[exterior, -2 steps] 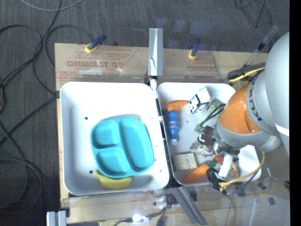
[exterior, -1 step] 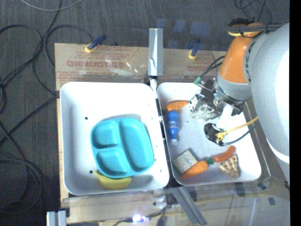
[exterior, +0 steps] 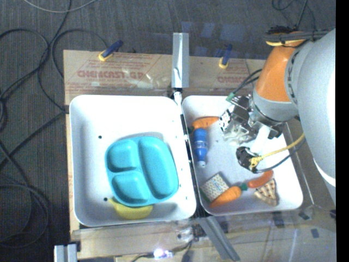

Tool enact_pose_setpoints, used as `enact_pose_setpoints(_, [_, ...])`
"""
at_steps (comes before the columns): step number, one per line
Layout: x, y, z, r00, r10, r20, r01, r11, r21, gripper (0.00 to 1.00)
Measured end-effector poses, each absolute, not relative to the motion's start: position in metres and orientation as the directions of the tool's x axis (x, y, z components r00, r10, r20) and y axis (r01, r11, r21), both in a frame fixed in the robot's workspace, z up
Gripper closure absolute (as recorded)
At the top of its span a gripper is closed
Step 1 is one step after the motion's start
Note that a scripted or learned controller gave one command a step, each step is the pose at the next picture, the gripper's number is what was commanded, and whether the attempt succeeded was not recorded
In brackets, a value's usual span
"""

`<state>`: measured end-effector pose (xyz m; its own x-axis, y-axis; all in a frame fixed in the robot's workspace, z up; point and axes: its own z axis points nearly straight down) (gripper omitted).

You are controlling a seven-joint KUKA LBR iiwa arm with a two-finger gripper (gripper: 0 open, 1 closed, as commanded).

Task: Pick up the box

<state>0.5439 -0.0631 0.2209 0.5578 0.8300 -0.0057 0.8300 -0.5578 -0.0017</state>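
Observation:
The box [exterior: 214, 186] is a small, patterned, greyish carton lying flat near the front of the right bin [exterior: 283, 201], just left of an orange carrot [exterior: 226, 195]. My gripper [exterior: 235, 125] hangs over the back half of that bin, well behind and to the right of the box, with nothing visible between its fingers. The wrist and cables hide much of the fingers.
In the right bin lie a blue bottle [exterior: 200, 146], an orange sausage-like toy [exterior: 205, 122], a pizza slice [exterior: 267, 191] and a red-orange piece [exterior: 260, 179]. The left bin [exterior: 87, 113] holds a blue divided tray [exterior: 142, 169] over a yellow banana [exterior: 132, 210].

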Motion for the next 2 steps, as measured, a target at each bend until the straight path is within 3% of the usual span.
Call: enact_pose_setpoints(2, [0.482,0.051,0.182,0.901,0.434,-0.007,0.434,-0.901,-0.001,1.0])
